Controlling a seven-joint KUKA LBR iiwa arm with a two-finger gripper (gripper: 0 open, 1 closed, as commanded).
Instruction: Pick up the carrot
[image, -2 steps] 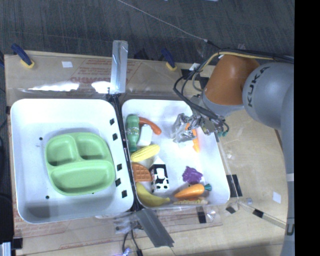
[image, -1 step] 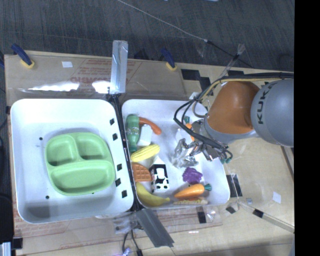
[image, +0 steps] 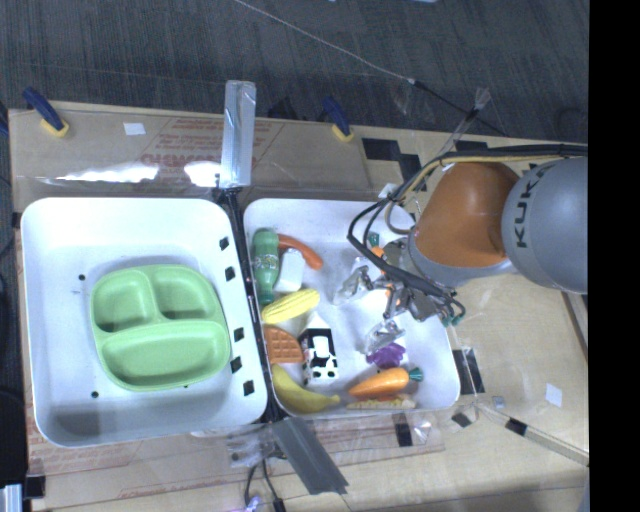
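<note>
The carrot (image: 379, 382), orange with a green top pointing right, lies along the front wall of the right bin (image: 437, 340). My gripper (image: 371, 303) hangs over the middle of this bin, behind the carrot and apart from it. Its two silvery fingers (image: 351, 283) are open, with only the white bin floor between them. A small purple toy (image: 385, 354) lies between the gripper and the carrot. The arm's orange band (image: 462, 214) sits over the bin's right rear.
Left of the gripper lie a green bottle (image: 264, 255), a second orange piece (image: 302, 251), corn (image: 291, 304), a waffle (image: 283, 346), a black-and-white cow (image: 320, 358) and a banana (image: 300, 396). A green divided plate (image: 158, 326) rests in the left bin (image: 50, 300).
</note>
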